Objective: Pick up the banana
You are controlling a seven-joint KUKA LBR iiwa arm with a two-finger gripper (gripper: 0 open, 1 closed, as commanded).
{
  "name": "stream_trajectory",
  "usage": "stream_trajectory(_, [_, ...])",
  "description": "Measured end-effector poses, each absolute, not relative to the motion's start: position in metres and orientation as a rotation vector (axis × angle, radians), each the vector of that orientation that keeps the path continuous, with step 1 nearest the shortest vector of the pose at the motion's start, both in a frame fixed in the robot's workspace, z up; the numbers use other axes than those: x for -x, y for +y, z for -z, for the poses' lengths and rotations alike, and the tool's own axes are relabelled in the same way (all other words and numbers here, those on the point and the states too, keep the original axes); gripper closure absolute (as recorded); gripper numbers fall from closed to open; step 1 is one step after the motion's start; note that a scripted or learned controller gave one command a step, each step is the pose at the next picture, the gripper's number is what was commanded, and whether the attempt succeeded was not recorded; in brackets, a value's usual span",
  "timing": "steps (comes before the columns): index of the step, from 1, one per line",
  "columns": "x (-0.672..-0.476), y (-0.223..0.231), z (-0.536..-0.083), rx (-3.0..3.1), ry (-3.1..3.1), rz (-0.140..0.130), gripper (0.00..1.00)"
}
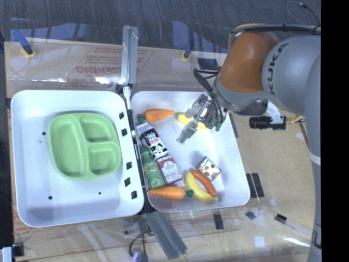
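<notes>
Banana [199, 189]: you find it near the front edge of the right bin [235, 162], a red pepper [204, 181] lying along it. Working left to right, you have a green divided tray [85, 144] in the left bin [27, 162]; then, along the right bin's left wall, cartons [157, 156] and a carrot [167, 192] at the front; another carrot [159, 114] at the back edge. The gripper [191, 125] hangs over the back half, jaws apart, a small yellow item [193, 126] between them.

Green tray [84, 144] in left bin [22, 201] — carrots [159, 115], perhaps cartons [158, 157], right.
</notes>
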State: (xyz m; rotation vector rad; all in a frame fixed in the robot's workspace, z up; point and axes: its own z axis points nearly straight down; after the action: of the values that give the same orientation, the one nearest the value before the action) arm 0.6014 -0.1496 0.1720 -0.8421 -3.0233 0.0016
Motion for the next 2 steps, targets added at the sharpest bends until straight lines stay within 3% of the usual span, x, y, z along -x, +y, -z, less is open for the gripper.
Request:
stream_trajectory(1, [-0.6321, -0.2005, -0.0904, 0.764, -3.048, 0.000, 0.00])
stream_trajectory(2, [-0.6337, -0.2002, -0.0993, 0.760, -3.051, 0.000, 1.00])
